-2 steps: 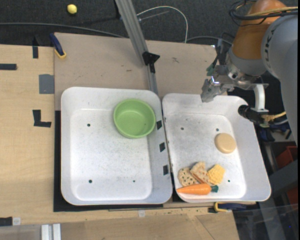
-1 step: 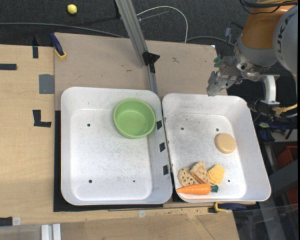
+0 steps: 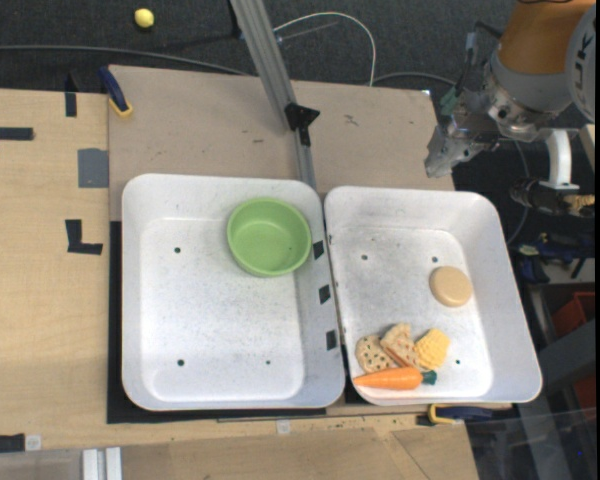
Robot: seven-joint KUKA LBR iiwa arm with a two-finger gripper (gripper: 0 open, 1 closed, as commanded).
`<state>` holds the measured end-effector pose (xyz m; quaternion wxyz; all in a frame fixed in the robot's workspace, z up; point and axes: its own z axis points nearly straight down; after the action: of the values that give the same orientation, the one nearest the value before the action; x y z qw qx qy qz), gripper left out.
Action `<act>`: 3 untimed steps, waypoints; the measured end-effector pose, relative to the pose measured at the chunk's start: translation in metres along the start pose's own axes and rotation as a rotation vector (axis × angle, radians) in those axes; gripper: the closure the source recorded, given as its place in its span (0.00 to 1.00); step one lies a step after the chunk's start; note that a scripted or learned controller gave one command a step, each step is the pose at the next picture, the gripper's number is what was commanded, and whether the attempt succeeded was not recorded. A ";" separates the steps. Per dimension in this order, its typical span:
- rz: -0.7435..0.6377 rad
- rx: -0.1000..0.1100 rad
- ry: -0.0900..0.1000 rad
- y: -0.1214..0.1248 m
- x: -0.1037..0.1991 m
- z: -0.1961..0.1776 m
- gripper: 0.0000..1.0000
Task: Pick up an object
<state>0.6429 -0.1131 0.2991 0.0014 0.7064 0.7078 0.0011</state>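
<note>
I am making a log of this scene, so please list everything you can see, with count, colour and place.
bins: 2, white, side by side on the bench
bowl: 1, green, left bin, far right part
round cookie: 1, tan, right bin, right side
waffle pieces: about 2, brown, right bin, near edge
corn piece: 1, yellow, right of the waffle pieces
carrot: 1, orange, right bin, near edge
ball: 1, yellow, on the dark floor, far left
clamp: 1, blue and yellow, far left corner of the bench
pole: 1, grey, behind the bins
arm: 1, grey and orange, far right
end effector: 1, grey, beyond the right bin
</note>
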 end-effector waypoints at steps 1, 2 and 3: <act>-0.003 0.005 0.001 -0.018 0.049 0.004 1.00; -0.003 0.007 0.002 -0.048 0.095 0.019 1.00; -0.004 0.007 0.002 -0.065 0.147 0.027 1.00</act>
<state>0.5774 0.0336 0.2714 -0.0018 0.7048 0.7094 -0.0010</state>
